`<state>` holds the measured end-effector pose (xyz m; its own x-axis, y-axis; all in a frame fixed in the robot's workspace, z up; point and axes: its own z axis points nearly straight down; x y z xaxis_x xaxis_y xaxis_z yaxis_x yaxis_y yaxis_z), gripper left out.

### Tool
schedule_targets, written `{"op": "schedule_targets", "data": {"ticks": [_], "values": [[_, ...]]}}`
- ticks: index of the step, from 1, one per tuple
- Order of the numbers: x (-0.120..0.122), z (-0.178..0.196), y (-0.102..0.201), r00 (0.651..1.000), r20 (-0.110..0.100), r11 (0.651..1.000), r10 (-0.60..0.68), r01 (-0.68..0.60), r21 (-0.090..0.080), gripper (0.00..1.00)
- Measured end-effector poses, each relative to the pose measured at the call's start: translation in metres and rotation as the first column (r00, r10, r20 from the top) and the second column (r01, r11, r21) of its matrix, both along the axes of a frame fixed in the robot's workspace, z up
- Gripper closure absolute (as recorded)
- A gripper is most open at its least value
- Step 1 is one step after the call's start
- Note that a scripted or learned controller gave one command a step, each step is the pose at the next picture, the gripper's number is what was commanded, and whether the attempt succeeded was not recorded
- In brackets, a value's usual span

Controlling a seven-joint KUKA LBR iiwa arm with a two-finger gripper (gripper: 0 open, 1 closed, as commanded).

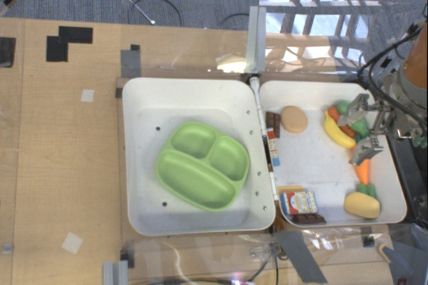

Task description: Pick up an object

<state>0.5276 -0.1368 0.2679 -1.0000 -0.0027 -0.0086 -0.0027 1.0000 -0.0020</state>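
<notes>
My gripper (360,130) hangs over the right side of the right bin (314,166), its two fingers spread open with nothing clearly held between them. One fingertip (352,111) sits over a green toy vegetable (345,107); the other (363,150) is just above an orange carrot (362,172). A yellow banana (336,132) lies just left of the gripper, with a red piece (337,116) beside it. Further left is a round tan bun (293,119). A yellow lemon-like piece (362,205) lies near the bin's front right corner.
A small printed box (300,200) and a brown bar (306,217) lie at the right bin's front. A dark bar (273,122) and a striped stick (272,146) rest along its left wall. The left bin (144,116) holds a green divided plate (203,164).
</notes>
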Motion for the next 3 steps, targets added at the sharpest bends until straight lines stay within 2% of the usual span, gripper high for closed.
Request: {"op": "schedule_targets", "data": {"ticks": [1,2,3], "values": [[-0.014,-0.169,-0.021,0.986,0.004,0.986,0.170,-0.170,-0.003,0.00],[0.055,-0.178,0.041,0.992,0.008,0.992,-0.126,0.126,0.005,0.00],[0.052,-0.178,-0.037,0.999,0.005,0.999,-0.038,0.038,-0.002,0.00]]}}
